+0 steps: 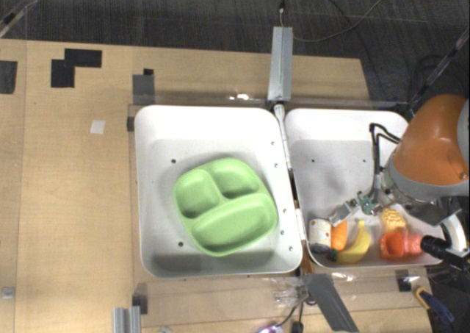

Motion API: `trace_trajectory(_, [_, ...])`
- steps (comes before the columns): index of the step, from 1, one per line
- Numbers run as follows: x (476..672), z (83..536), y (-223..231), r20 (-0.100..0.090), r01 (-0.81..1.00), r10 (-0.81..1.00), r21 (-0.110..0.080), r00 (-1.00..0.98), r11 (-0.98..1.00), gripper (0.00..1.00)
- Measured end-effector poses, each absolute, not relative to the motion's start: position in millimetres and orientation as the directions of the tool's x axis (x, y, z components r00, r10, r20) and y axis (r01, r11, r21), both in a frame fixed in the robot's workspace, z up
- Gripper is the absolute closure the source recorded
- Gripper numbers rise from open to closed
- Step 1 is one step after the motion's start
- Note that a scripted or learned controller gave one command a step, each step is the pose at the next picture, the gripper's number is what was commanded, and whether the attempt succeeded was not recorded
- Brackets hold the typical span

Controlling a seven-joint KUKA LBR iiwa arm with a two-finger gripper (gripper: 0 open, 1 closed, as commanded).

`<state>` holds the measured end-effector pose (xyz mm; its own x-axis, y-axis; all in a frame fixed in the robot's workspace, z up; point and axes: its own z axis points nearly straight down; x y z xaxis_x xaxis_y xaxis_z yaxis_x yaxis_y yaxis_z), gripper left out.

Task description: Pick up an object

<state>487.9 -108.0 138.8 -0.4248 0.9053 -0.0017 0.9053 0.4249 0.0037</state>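
In the camera view, 2 white bins sit side by side on the bench: the left bin (150, 177) carries a green divided plate (225, 205) lying flat near its middle, and the right bin (330, 148) has a small heap of toys crowded along its 6 o'clock wall. The arm (433, 149) comes in from 3 o'clock, its orange band high over the bin's right side, and the gripper (361, 205) hangs just above the heap. Whether its tips are apart or together I cannot tell; they are too small and cluttered to read, and nothing is visibly lodged between them. Just below it, toward 6 o'clock, lies a banana (356, 243), its long axis running roughly from 1 o'clock to 7 o'clock. An orange piece (338, 236) touches the banana at 9 o'clock, with a white cylinder (319, 231) beyond it, and an orange-red toy (396, 243) sits at 3 o'clock. In my judgement the banana is the nearest candidate, so the approach is a short drop with the tips closing across its narrow width.
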Motion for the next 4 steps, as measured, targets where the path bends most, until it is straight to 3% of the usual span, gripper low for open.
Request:
trace_trajectory(1, [488.7,168,-167,-0.005,0.877,0.877,0.006,-0.481,0.481,0.00])
trace_trajectory(2, [489.5,101,-120,-0.007,0.762,0.762,0.007,-0.647,0.647,0.00])
trace_trajectory(3, [490.1,90,-130,-0.001,0.952,0.952,0.010,-0.307,0.307,0.00])
trace_trajectory(4, [494.0,102,-129,-0.007,0.951,0.952,0.021,-0.308,0.308,1.00])
